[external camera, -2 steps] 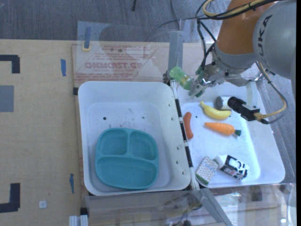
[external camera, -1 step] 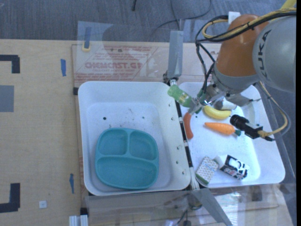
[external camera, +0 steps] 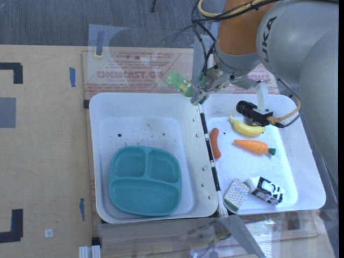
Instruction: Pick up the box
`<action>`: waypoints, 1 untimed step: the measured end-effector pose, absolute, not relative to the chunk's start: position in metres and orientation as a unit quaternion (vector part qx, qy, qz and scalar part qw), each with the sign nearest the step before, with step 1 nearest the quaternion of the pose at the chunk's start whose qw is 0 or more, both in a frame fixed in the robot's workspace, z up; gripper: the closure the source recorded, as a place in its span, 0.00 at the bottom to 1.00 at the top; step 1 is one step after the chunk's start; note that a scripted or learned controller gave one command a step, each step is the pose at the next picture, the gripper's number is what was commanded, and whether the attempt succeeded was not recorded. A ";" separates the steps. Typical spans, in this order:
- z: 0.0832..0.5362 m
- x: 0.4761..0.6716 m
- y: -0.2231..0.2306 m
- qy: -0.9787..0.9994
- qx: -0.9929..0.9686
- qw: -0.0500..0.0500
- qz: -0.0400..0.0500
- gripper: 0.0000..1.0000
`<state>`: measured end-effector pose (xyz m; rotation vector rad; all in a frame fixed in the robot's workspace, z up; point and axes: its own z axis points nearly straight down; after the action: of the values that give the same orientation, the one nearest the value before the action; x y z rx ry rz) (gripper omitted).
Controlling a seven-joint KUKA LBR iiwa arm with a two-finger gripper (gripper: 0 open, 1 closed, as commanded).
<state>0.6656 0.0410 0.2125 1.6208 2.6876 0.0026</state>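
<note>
Gripper (external camera: pixel 200 93) sits over far rim betw. the two bins, w/ a green object (external camera: pixel 177 81) just beside its tip; can't tell if anything is actually held, or how wide it stands. Box (external camera: pixel 236 194), white w/ green pattern, lies at near edge of right bin (external camera: pixel 301 160), touching a black-and-white carton (external camera: pixel 267 191). Same bin: banana (external camera: pixel 245 127), carrot (external camera: pixel 252 146), red sausage (external camera: pixel 215 143). Left bin (external camera: pixel 102 122) holds teal divided plate (external camera: pixel 144 180).
</note>
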 end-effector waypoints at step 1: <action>0.316 0.666 0.126 0.838 0.546 0.002 0.001 1.00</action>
<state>0.6664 0.1263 0.3165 1.7142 2.6291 0.0029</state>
